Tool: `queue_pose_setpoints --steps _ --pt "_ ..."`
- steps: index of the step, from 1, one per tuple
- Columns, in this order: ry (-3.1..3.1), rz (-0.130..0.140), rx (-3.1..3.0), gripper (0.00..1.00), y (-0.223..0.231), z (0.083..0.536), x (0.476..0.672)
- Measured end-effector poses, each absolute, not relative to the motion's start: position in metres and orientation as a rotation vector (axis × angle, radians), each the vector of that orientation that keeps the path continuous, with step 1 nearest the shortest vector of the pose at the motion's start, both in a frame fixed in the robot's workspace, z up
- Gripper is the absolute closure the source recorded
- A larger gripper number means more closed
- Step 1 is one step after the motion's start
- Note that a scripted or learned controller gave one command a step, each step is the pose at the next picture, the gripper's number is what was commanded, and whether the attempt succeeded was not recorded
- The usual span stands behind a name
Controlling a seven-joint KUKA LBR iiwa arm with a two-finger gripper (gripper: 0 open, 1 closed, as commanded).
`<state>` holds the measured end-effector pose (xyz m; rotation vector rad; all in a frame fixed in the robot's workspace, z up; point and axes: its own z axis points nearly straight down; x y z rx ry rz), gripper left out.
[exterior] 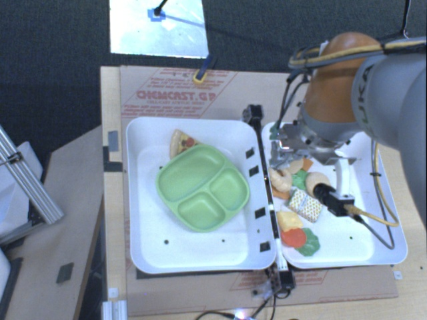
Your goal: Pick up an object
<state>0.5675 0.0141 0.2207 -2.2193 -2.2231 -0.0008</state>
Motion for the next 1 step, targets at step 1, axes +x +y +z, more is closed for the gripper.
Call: queue_pose_setpoints --steps 1 --pt "-2.228 -0.003 -2.216 1.0 0.0172 0.2341 0.5736"
